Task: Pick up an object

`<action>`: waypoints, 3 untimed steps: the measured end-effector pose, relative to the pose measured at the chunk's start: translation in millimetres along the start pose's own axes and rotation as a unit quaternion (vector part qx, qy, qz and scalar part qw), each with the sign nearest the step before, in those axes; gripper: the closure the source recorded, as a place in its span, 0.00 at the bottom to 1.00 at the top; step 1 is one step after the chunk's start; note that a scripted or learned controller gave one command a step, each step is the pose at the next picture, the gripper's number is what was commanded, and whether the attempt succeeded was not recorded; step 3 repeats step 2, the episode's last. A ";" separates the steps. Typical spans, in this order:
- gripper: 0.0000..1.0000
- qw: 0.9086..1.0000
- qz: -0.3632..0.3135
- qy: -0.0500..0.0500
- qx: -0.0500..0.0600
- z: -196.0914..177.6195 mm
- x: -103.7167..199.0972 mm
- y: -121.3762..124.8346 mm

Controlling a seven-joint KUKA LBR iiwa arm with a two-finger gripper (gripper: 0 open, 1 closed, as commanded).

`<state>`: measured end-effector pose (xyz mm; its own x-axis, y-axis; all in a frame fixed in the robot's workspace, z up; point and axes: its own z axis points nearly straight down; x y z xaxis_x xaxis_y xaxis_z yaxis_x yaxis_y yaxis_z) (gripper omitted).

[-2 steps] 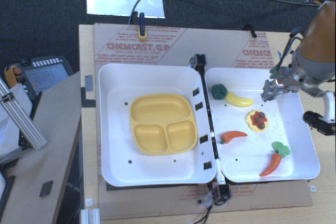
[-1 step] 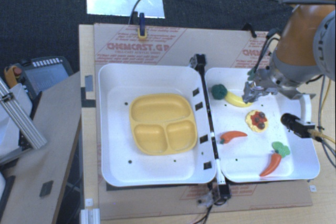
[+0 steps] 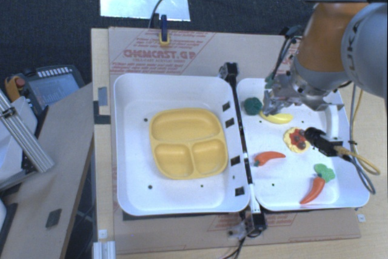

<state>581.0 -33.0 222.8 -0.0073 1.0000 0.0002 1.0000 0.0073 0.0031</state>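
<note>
Arm's in over the right bin point(image 3: 354, 191), gripper point(image 3: 274, 107) down near the far left corner, right above the yellow banana point(image 3: 277, 119); whether its pincer is spread or pinching, I cannot tell. Green piece point(image 3: 253, 105) just beside it. Mid-bin, a pizza slice point(image 3: 296, 139), a red pepper point(image 3: 268, 158), a carrot point(image 3: 316, 186) toward the near edge. Yellow tray point(image 3: 185, 142) sits in the left bin point(image 3: 130, 148).

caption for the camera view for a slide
Gripper poised over a yellow banana in the right bin.
</note>
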 end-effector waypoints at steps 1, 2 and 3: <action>1.00 1.000 -0.001 0.000 0.001 8.5 51.8 -6.2; 1.00 1.000 0.000 0.000 0.000 12.3 99.2 -2.2; 1.00 1.000 0.000 0.000 0.000 12.3 99.2 -2.2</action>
